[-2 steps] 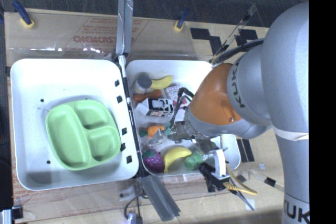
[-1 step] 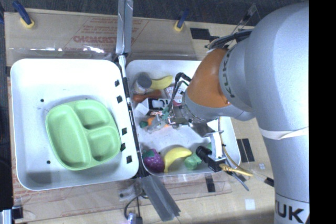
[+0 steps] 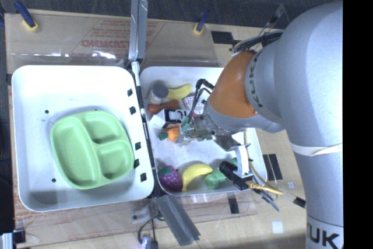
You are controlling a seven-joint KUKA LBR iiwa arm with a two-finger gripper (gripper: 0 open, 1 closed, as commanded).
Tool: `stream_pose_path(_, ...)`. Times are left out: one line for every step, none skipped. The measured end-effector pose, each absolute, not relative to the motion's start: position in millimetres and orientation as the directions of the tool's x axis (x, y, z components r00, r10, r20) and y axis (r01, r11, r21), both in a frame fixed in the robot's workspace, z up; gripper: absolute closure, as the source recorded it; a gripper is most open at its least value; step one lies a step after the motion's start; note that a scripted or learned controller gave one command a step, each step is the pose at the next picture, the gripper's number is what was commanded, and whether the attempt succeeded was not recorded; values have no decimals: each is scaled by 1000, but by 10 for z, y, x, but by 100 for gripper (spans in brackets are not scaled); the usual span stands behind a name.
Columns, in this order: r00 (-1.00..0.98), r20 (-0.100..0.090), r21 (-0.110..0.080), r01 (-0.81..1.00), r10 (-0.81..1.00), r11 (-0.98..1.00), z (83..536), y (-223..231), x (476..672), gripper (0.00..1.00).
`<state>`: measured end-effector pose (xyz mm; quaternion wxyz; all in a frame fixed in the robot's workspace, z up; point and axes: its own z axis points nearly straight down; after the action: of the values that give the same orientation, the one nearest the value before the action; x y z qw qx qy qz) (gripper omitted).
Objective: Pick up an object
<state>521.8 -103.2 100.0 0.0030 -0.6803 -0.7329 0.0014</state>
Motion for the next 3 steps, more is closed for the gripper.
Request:
stream_pose_path(-75, 2, -6, 997, 997, 75, 1001, -1032, 5220, 0)
stream_pose_path(-95, 2, -3, 995, 995, 95, 912, -1130, 5582, 0)
stream_pose_path(-102, 3, -8, 995, 995, 102, 1003, -1118, 5577, 100)
